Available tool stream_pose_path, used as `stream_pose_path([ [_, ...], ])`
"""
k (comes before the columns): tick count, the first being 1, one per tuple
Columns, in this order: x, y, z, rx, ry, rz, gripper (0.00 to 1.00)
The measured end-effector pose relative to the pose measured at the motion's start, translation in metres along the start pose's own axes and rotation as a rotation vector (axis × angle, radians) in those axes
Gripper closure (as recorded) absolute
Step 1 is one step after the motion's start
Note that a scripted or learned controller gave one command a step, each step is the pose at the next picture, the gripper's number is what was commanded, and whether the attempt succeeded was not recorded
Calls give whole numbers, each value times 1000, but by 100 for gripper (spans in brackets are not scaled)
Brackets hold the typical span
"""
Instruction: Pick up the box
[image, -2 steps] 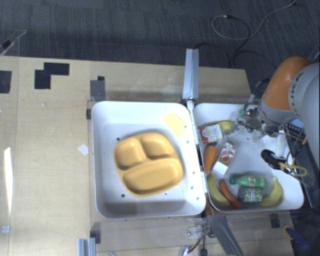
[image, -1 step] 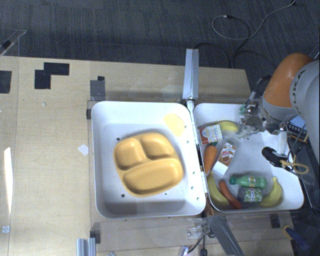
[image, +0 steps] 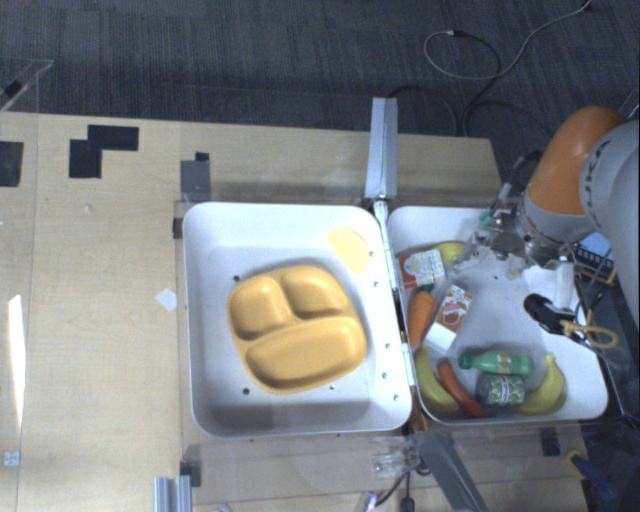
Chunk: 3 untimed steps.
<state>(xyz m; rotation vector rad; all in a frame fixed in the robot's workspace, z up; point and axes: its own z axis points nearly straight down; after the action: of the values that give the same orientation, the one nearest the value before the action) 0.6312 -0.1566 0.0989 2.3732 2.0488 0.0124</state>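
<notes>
Two small printed boxes lie in the right bin (image: 590, 395). One white and red box (image: 424, 267) rests near the bin's upper left corner, and a red and white box (image: 455, 306) lies tilted just below it, beside a carrot (image: 420, 318). My gripper (image: 481, 245) hangs over the top of the right bin, a little right of and above the upper box, next to a yellow banana (image: 451, 251). Nothing shows in its grasp.
The right bin also holds a green bottle (image: 497, 362), a dark can (image: 501, 390), a red sausage-like item (image: 456, 386) and bananas (image: 547, 388) along the front. A yellow divided plate (image: 296, 326) lies in the left bin (image: 205, 300). The arm's orange band (image: 563, 175) stands at the upper right.
</notes>
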Motion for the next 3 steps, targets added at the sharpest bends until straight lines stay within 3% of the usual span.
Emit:
stream_pose_path([
  [1, 2, 1, -10, -2, 1, -3, 100],
  [2, 2, 1, -10, -2, 1, -4, 0],
  [3, -1, 5, 12, 4, -1, 94, 0],
])
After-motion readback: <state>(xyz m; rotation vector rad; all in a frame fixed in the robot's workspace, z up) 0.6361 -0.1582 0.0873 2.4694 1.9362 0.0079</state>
